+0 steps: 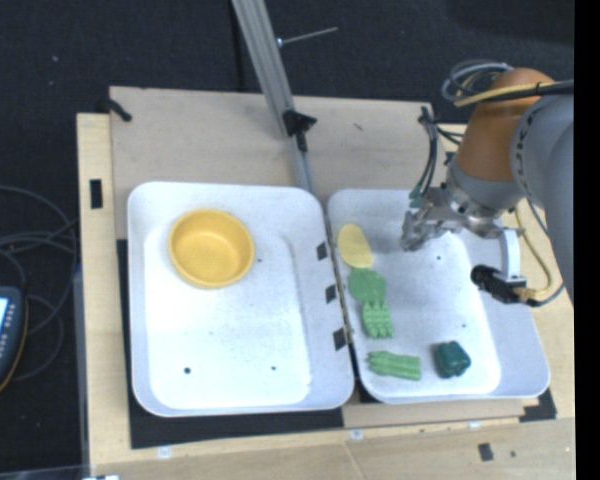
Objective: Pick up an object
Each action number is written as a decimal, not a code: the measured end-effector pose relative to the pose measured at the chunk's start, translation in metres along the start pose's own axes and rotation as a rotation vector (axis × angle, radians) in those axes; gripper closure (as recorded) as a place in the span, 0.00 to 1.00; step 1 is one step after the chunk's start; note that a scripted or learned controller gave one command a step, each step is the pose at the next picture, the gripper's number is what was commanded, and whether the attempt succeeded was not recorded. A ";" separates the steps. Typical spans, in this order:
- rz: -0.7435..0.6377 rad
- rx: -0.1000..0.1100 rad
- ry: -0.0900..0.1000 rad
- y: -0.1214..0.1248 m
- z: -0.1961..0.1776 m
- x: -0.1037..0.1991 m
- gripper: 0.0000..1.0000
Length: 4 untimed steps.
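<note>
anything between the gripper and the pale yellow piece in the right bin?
No. In the camera view, bare white bin floor separates the gripper from the pale yellow piece.

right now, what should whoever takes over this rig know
Gripper: low over the upper part of the right bin, nothing visible between its fingers.
Right bin: pale yellow piece at its left wall, then a green round piece, a green ridged block, a green ridged bar and a dark green block near the front.
Left bin: yellow bowl.
Done: nothing picked.
Left: grasp and lift one object.
</note>
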<state>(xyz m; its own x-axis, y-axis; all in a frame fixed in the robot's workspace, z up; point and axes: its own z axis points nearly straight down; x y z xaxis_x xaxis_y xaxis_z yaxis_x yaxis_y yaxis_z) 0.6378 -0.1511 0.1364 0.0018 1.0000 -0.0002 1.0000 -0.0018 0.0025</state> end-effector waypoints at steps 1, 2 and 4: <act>0.000 -0.003 -0.001 0.000 -0.062 -0.007 1.00; -0.001 -0.002 -0.001 0.001 -0.110 -0.008 1.00; -0.004 0.002 0.001 -0.018 -0.110 0.094 1.00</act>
<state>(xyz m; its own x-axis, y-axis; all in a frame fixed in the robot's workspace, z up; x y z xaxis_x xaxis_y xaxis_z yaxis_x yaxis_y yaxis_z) 0.6195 -0.0573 0.2463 -0.0026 1.0000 0.0005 1.0000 0.0026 0.0004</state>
